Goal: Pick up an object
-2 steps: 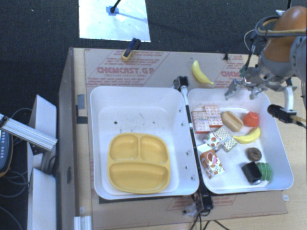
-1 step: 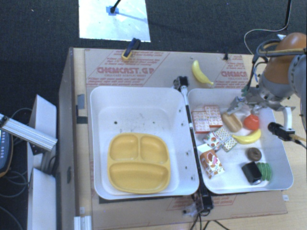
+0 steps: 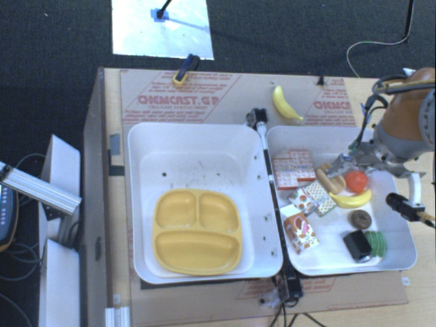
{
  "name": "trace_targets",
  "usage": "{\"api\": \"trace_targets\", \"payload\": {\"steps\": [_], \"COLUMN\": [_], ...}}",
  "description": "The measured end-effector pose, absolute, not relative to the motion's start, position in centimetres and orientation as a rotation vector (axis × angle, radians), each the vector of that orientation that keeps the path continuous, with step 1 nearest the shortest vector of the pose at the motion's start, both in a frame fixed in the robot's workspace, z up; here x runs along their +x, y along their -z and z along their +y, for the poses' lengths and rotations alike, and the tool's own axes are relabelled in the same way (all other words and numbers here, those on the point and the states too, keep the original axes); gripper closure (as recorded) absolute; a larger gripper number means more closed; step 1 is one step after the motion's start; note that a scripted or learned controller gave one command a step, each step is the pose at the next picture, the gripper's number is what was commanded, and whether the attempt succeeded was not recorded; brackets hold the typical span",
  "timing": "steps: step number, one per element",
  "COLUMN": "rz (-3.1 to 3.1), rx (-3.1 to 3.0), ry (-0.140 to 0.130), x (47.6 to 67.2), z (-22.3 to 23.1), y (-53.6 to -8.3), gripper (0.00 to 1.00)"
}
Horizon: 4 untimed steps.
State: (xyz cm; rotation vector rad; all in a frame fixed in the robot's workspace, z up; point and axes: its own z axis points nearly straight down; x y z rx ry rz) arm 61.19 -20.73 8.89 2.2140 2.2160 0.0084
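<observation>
We judge that we are at the approach step, with nothing lifted so far. The arm (image 3: 407,118) reaches in over the right edge of the desk (image 3: 204,90), and its jaws (image 3: 344,162) hang low over the far half of the right bin (image 3: 409,254), close above the hot dog (image 3: 330,180) and just beside the tomato (image 3: 356,180). We cannot tell from this slanted view how the jaws stand, nor whether anything sits between them, so we claim no hold. The things we might take lie crowded in that bin: the hot dog and tomato touch or nearly touch a banana (image 3: 352,199), with small printed boxes (image 3: 294,169) toward the bin's left wall, a chocolate doughnut (image 3: 360,219) near the middle, and a black block (image 3: 357,245) beside a green ribbed piece (image 3: 377,243) at the near right corner. A second banana (image 3: 286,105) lies on the desk beyond the bins, and the left bin (image 3: 146,152) carries a yellow divided plate (image 3: 197,231). The next move, as we read it, calls for a straight descent onto one piece, most likely the hot dog or the tomato. Because the neighbours press close, the risk is nudging the round tomato aside or catching two things at once.
</observation>
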Motion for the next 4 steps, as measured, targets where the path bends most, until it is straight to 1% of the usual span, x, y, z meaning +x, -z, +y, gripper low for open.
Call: {"api": "trace_targets", "payload": {"steps": [1,2,3,4], "rz": [2.210,2.216,2.217,2.222], "rx": [2.215,2.211,2.209,2.217], "ry": [-0.010,-0.011,-0.018,-0.004], "x": [54.6,60.5,60.6,57.0], "z": [-20.8,-18.7,-18.7,-16.9], "y": [-9.0,-8.9,-10.1,-15.9], "gripper": [0.00,0.00,1.00,1.00]}}
